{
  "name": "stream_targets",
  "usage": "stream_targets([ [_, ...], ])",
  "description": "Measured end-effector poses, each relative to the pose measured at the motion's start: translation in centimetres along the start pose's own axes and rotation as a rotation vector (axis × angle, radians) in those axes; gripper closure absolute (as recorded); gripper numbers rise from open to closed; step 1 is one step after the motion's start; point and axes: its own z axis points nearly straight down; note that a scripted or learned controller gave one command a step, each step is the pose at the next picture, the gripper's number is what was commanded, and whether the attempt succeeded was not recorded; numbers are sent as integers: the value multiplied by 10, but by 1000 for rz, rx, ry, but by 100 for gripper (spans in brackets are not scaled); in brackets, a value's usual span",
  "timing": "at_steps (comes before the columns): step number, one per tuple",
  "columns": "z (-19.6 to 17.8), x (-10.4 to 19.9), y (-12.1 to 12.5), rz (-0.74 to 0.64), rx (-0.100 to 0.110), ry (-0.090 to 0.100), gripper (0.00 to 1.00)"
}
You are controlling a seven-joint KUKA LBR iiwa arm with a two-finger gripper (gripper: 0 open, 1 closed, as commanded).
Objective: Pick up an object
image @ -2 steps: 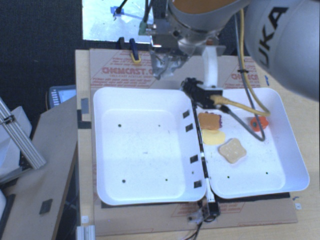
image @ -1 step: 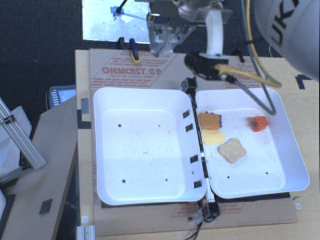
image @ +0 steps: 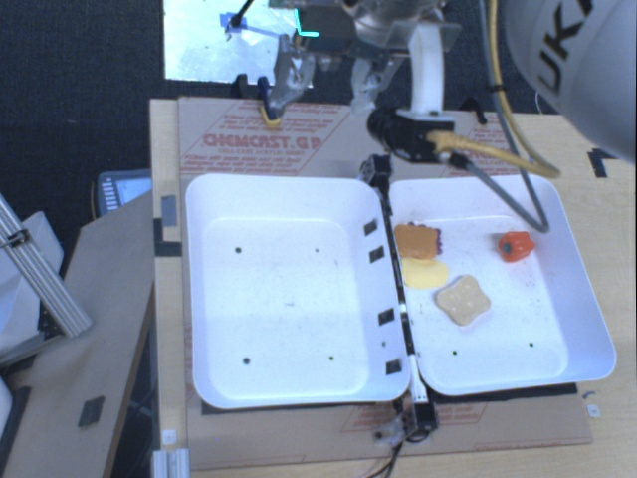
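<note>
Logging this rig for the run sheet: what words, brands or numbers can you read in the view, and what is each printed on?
"CHEMCAST. G P": red print on the brown board behind the bins; the last letters are unsure.
"UK": large dark letters on the grey arm housing, cut off at the frame's edge.
Smaller red lines under the board's print: too blurred to read.
Red print on the board's front edge below the bins: too faint to read.
</note>
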Motion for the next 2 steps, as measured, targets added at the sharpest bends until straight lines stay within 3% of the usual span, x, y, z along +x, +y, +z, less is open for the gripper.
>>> stream_targets([
  [1,-12,0,0,-4,-3,2,100],
  [2,-11,0,0,-6,-2,1,0],
])
